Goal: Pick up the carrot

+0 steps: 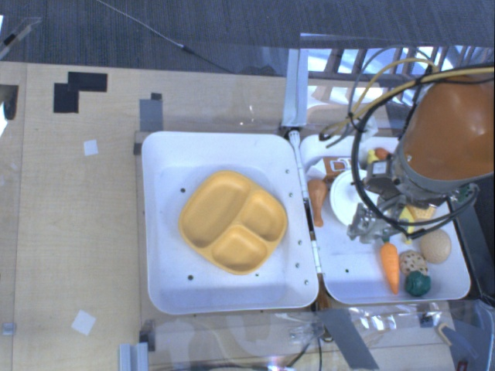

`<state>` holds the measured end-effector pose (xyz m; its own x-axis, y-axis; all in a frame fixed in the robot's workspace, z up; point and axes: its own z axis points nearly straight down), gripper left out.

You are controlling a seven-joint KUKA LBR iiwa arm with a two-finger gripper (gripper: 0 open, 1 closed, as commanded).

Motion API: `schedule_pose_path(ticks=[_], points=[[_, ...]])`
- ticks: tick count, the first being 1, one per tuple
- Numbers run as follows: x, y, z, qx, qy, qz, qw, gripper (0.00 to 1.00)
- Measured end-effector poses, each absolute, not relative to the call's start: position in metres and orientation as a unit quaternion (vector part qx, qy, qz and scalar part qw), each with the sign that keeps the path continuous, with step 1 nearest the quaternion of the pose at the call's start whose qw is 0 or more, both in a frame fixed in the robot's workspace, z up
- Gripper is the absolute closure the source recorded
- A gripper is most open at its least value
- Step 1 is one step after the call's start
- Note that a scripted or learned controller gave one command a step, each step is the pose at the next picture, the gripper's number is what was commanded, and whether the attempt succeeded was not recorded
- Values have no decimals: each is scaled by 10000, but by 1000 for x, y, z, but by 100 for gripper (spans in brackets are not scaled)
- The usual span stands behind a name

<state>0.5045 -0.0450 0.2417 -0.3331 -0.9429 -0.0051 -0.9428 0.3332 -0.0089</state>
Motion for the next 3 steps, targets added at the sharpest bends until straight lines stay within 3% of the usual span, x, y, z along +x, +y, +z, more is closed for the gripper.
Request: schedule_pose_path(ticks=[1,2,3], points=[[506,-119,204,-5708,8211,-15,22,100],[511,-73,231,-6743,7384,-24,44,100],[488,-38,211,-7836,6213,-15,29,100]])
